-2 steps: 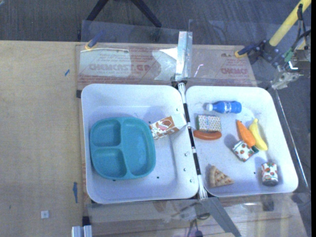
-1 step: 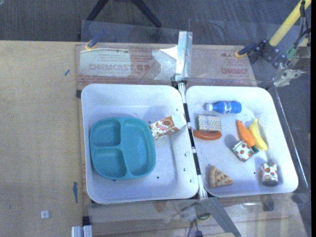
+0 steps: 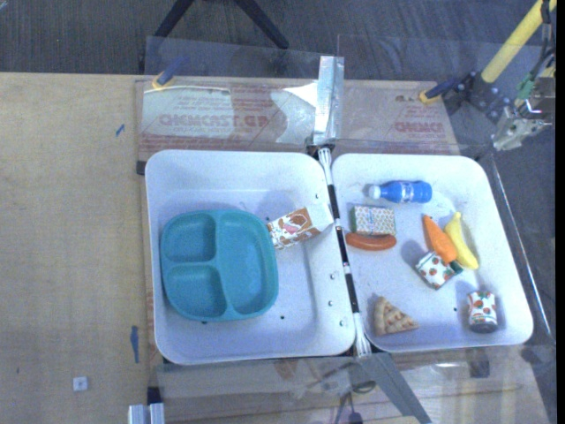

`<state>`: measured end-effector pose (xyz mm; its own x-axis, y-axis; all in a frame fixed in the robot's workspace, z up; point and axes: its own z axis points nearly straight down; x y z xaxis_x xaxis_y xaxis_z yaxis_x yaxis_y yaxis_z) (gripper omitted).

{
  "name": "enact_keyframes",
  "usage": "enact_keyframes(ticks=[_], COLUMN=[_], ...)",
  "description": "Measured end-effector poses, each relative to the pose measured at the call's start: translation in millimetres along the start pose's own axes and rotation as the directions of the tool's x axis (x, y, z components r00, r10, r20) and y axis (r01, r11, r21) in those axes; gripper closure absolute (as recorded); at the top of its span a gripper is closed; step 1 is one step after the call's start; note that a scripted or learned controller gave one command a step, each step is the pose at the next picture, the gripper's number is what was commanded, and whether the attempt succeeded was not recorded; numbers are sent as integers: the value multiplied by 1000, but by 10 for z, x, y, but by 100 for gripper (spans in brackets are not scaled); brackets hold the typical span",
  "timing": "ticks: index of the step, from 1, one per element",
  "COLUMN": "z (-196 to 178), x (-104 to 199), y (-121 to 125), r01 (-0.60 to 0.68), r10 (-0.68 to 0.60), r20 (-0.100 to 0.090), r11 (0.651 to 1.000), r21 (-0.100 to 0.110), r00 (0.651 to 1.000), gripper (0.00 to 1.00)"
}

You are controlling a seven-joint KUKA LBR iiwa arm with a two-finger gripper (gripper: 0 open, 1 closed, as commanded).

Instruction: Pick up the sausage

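The red-orange sausage (image 3: 371,242) is seen lying flat in the right white bin (image 3: 505,237), close to its left wall. A green printed box (image 3: 373,220) is set touching the sausage's far side, with a blue bottle (image 3: 399,192) beyond. To the sausage's right an orange carrot (image 3: 437,237) and a yellow banana (image 3: 463,241) are laid; a pizza slice (image 3: 391,317) is placed nearer the camera. Left of the sausage, a teal divided plate (image 3: 218,264) is held in the left white bin (image 3: 177,170). Both bins are carried by a pale wooden surface (image 3: 62,237).

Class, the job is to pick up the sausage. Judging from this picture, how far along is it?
Done: nothing yet. The sausage lies in the right bin, near its left wall, just below a small green box. In hand: nothing; no part of the arm is over the bins. Left: the whole job, reaching in, closing on the sausage and lifting it.
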<state>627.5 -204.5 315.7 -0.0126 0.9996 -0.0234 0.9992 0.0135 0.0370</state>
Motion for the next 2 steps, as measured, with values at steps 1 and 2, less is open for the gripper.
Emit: enact_keyframes(ticks=[1,2], z=[1,1623], x=[1,-150], y=[0,-89], r01=[0,-18], r10=[0,19], r20=[0,-22], r11=[1000,999], r21=[0,37], r00=[1000,1000], gripper=[0,0])
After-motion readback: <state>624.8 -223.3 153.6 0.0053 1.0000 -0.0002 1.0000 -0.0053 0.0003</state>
